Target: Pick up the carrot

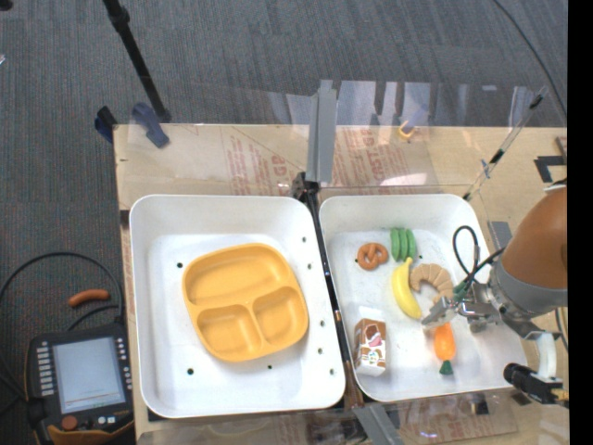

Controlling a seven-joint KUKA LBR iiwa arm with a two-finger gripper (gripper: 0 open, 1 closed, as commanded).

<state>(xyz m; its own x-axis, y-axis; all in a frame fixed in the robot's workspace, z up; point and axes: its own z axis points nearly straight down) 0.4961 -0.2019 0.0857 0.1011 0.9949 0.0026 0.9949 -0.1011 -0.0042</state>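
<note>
Carrot (445,342) lies in the right bin (343,213), just below the gripper (443,312), its orange body pointing up toward the fingertips and its green end away from them, near the bin's front wall. The fingers look spread apart with nothing between them, so I judge the gripper released and the carrot not yet held. Slipping is the main risk: the carrot is smooth and tapered, and if the fingers close on the narrow part or off its axis, it could squirt out or roll across the slick white floor. Crowding is the second risk. A croissant (432,277) sits close above the gripper and a banana (402,291) just to its upper left, so a descent that drifts that way could catch or shove one of them instead. Further off to the left stands a small carton (371,346), and beyond the banana lie a pretzel (372,256) and green pods (402,243). Well to the left, the other bin (148,248) holds a yellow divided plate (245,299). Both bins rest on a wooden bench (213,160) over grey carpet (278,44), with a teach pendant (82,376) on the floor at far left.
</note>
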